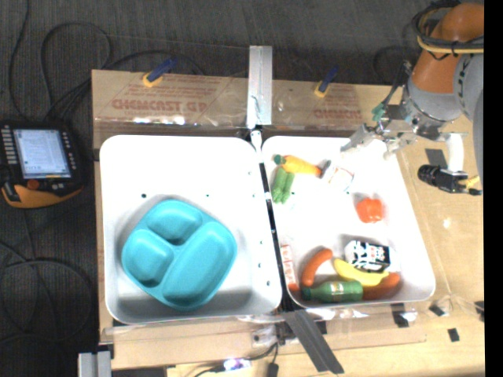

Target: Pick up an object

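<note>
The right bin [409, 210] holds the toys — an orange pepper [370, 208] mid-bin, a carrot [302, 165] and green pod [281, 184] at its far left, a banana [357, 271], bottle [334, 290] and sausage [313, 264] near its front. The gripper [357, 142] hovers over the bin's far right corner, fingers spread, pinching nothing. A blue tray [179, 251] fills the left bin [126, 155].

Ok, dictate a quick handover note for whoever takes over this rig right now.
Gripper: over the right bin's far edge, nothing seen between its fingers.
Right bin: orange ball mid-bin; carrot and green vegetable at far left; banana, green bottle and black-and-white box near front.
Left bin: blue divided tray.
Done: nothing picked.
Left: grasp one object.
</note>
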`<action>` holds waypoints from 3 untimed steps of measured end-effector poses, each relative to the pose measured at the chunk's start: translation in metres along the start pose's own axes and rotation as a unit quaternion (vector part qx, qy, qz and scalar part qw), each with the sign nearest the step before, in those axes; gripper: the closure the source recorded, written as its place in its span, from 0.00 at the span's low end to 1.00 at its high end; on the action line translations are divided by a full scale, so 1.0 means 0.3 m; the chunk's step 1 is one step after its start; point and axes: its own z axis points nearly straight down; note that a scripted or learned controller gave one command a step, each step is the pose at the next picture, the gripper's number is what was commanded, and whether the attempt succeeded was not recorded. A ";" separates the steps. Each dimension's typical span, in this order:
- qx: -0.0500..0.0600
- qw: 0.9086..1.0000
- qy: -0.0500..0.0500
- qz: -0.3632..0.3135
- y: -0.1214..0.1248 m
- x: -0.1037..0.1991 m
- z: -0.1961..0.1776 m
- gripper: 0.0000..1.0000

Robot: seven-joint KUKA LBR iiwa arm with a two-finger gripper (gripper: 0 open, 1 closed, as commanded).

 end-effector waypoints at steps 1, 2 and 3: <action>-0.001 0.986 -0.002 -0.169 0.017 0.181 0.337 0.00; -0.001 0.986 -0.002 -0.169 0.018 0.185 0.309 1.00; -0.001 0.990 -0.001 -0.140 0.043 0.398 -0.050 1.00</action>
